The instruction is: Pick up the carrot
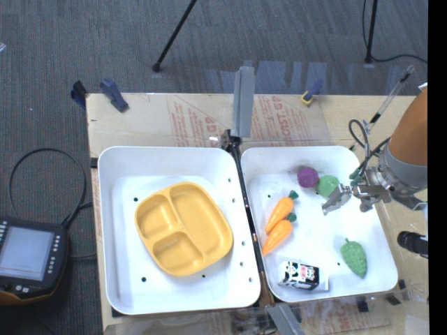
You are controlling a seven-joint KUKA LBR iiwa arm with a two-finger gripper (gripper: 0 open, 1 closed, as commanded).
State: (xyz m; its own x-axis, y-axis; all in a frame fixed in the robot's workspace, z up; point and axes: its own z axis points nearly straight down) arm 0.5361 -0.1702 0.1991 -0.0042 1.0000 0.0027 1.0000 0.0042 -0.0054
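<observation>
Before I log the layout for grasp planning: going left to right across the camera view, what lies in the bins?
Yellow plate → carrots → milk carton → green ball → gripper → green strawberry.

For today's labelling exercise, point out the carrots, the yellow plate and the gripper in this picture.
carrots (pixel 279 224), camera view, on the orange body of the upper carrot of the pair.
yellow plate (pixel 183 227), camera view, on the ridge where its compartments meet.
gripper (pixel 338 198), camera view, between its fingertips.
</observation>
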